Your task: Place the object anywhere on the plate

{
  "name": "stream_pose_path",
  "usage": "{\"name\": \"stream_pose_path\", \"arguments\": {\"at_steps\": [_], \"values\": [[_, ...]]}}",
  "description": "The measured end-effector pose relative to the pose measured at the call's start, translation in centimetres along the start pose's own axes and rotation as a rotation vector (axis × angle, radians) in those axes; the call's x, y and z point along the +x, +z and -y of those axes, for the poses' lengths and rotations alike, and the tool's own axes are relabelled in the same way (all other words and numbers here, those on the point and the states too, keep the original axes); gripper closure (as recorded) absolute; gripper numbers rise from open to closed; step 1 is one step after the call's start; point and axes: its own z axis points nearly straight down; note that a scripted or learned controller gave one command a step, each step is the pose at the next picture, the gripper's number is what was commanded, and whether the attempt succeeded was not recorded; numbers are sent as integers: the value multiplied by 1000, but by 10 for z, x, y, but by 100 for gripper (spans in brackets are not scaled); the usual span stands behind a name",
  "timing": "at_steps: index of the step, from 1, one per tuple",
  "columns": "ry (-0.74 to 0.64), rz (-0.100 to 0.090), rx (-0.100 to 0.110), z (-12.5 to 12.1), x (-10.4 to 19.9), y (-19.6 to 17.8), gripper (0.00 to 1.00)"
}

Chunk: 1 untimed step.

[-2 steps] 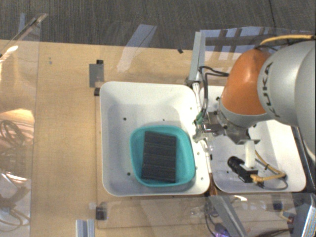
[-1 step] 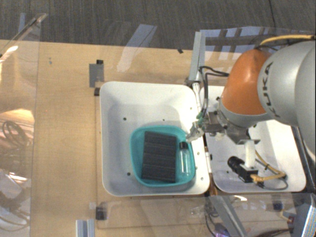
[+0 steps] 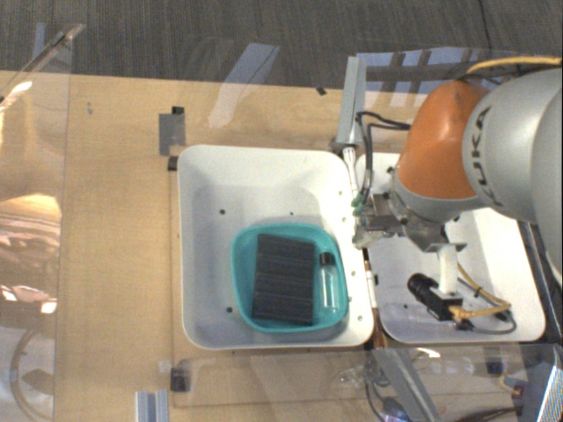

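Teal plate [image 3: 242, 266] in the left bin [image 3: 211, 192], dark ridged block [image 3: 284, 278] and small clear bottle [image 3: 329, 285] lying on it side by side, claw [image 3: 380, 225] over the bins' shared edge, grip impossible to tell

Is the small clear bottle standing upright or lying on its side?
Lying on its side: the clear bottle rests lengthwise on the teal plate, beside the dark ridged block.

a grey robot arm [image 3: 519, 139] reaches in from the right, bent downward, its orange band [image 3: 440, 148] facing the camera; the gripper [image 3: 384, 225] sits beneath the wrist [image 3: 424, 211], largely hidden by it.
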Motion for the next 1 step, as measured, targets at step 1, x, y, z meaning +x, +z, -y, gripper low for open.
{"name": "stream_pose_path", "arguments": {"at_steps": [1], "values": [[-66,0,5,-7,45,11,100]]}}
